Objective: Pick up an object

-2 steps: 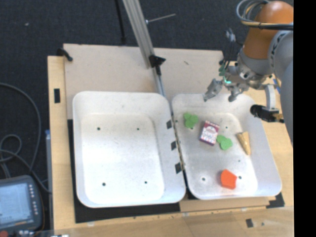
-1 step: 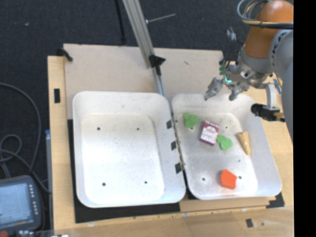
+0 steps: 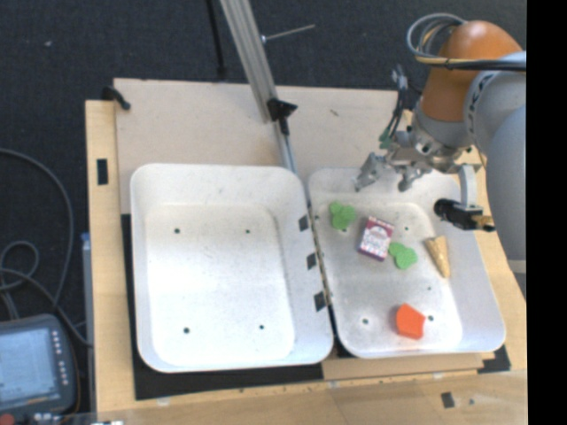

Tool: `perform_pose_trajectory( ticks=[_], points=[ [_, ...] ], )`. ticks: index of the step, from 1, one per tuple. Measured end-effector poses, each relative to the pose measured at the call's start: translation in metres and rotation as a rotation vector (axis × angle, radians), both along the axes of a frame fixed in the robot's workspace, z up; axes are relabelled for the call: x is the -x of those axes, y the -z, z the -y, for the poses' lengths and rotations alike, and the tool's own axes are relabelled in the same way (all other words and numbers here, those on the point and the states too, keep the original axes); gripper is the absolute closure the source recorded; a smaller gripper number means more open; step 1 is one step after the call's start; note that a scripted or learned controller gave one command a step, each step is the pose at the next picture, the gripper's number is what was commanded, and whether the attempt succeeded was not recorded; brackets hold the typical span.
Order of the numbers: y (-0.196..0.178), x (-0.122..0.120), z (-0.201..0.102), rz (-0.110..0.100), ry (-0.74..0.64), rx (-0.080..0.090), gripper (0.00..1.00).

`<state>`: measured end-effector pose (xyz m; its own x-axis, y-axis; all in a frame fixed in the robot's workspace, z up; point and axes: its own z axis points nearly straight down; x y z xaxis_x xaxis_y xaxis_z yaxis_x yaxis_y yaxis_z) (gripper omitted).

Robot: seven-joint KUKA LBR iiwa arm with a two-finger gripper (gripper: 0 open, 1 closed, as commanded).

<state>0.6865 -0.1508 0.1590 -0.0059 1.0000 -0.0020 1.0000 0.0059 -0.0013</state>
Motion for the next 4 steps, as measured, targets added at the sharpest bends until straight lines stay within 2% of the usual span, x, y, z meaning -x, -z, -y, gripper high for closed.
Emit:
perform_pose_trajectory(
  ticks=[1, 2, 4],
  points=[
    [0.053, 0.001, 0.001, -0.002, -0.002, 0.000, 0.00],
    [0.036, -0.002, 0.002, 0.007, -0.007, 0.004, 1.00],
    [-0.079, 0.004, 0.005, 0.010, 0.001, 0.001, 1.00]
  ],
)
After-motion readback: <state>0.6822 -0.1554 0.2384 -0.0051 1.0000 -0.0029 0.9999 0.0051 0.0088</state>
